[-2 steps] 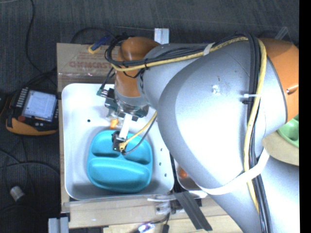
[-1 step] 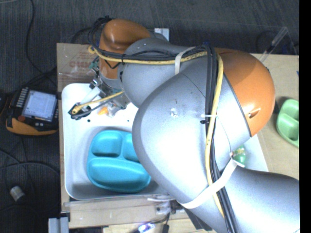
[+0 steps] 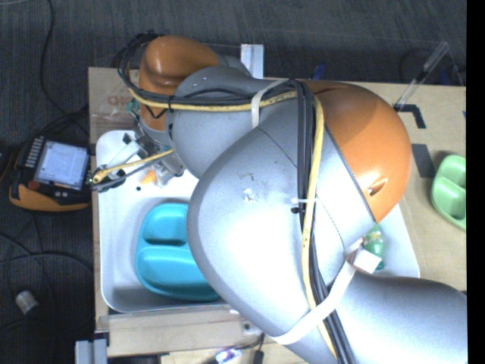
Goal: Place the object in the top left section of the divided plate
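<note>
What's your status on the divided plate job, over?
Gripper at bin's upper left, fingers hidden. Blue divided plate in bin, partly covered. Arm blocks most of the view.

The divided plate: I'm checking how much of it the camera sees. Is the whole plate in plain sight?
No, the arm covers the right part of the blue divided plate, leaving its left compartments showing.

The arm (image 3: pixel 303 226) wears smooth grey casing with a soft sheen; its orange band (image 3: pixel 375 154) looks glossy plastic; the turquoise divided plate (image 3: pixel 168 252) is smooth matt plastic; the white bin (image 3: pixel 114 241) looks plain plastic; the bench (image 3: pixel 436 112) reads as pale wood; the floor (image 3: pixel 68 21) is dark, rough carpet.
</note>
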### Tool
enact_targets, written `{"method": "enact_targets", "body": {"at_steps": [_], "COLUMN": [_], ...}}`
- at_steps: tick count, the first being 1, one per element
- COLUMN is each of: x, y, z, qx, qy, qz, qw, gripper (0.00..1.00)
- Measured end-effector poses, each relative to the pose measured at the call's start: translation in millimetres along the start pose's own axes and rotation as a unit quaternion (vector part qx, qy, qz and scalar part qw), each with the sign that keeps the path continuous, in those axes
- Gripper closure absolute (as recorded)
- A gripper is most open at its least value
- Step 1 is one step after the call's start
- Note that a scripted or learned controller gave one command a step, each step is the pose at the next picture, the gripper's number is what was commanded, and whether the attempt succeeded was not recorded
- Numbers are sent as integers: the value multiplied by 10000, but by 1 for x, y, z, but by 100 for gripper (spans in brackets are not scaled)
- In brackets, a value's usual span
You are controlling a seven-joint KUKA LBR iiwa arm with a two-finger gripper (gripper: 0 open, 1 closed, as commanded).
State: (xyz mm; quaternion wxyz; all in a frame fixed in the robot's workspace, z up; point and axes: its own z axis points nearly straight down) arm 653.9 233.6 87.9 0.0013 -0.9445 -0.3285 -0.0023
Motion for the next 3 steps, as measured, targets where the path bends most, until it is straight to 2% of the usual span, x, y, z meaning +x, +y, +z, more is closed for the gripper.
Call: {"method": "enact_targets", "body": {"at_steps": [1,2,3], "x": [-62,-37,-11], "y": [-47,-29,-7], "z": [-90,-1,3], "qx": [-7,-36,200], "qy": [-65,-6,-188], "qz": [-1791,-1279,-3807], "qw": [9838,9918,9243], "gripper": [100,100,100]}}
